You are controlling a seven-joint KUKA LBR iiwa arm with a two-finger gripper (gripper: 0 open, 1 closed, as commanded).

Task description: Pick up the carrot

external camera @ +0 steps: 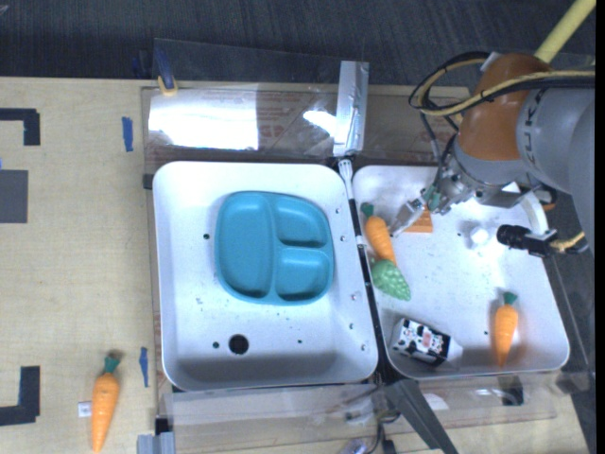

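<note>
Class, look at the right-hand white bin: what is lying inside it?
Inside the right bin: two carrots, a green leafy piece, a black-and-white item and the hand. An orange piece beneath the hand is partly covered.

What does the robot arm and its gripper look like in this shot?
The arm is smooth grey with a rounded orange band above the wrist. Black and yellow cables loop beside it. The gripper is small, metallic grey with a greenish spot.

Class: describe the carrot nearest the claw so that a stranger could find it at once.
Start at the right white bin. Along its left wall lies the carrot, just left of the claw. Unlike the other carrot near the bin's right side, it touches a green leafy piece.
</note>
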